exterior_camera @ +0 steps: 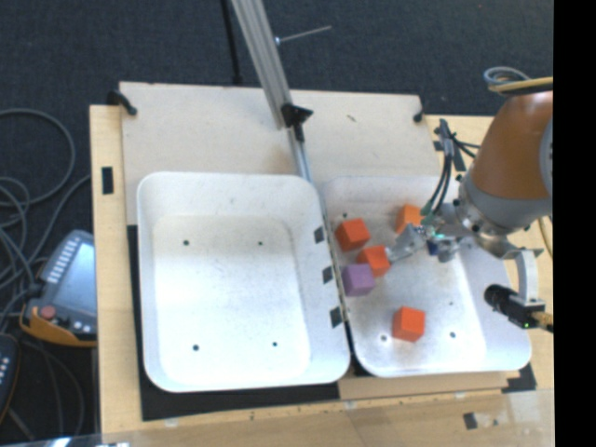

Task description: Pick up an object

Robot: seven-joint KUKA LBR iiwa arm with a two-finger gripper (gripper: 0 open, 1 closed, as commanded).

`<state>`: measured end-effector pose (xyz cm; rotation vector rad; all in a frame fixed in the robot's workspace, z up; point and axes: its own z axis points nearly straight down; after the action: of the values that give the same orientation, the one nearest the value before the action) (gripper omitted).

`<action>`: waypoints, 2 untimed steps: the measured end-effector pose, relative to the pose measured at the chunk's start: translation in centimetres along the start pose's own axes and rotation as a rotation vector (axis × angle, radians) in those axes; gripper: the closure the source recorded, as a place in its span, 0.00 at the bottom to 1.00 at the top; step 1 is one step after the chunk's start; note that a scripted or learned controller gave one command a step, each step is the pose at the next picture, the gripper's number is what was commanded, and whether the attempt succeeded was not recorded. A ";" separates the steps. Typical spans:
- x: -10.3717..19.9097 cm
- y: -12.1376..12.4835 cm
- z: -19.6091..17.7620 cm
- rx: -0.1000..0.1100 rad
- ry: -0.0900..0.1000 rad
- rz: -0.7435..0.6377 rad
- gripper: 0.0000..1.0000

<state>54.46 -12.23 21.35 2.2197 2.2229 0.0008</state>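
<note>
Overhead slanted view of the counter (223,128), which carries two shallow white bins side by side. The left bin (233,277) shows only its speckled floor, while the right bin (466,343) holds five small blocks: an orange cube at the upper left (352,234), an orange block near the upper middle (407,218), a small orange block (376,260) at the centre, a purple cube (358,279) just beside it toward the dividing wall, and a lone orange cube (408,324) lower down, well apart from the rest. The grey arm with its orange band (517,156) reaches in from the right, and the claw (406,244) sits low over the bin, close beside the central orange block; at this resolution it cannot be told whether the claw is spread or pressed together, and no block is seen between its tips. The blocks look like light foam or soft plastic cubes: probably stiff enough to keep their shape under a pinch, matte rather than slippery, and not fragile. Flat opposite faces offer the best hold. The central block lies touching or nearly touching the purple cube, so a grip across its free sides seems safer; the isolated lower cube would likely be the easiest to grasp cleanly.
</note>
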 end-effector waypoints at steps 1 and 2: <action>2.6 -0.6 -1.6 -0.003 0.000 -0.003 0.00; 3.3 4.4 8.5 0.006 -0.001 -0.002 0.00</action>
<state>58.82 -8.94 12.90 2.2205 2.2274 -0.0065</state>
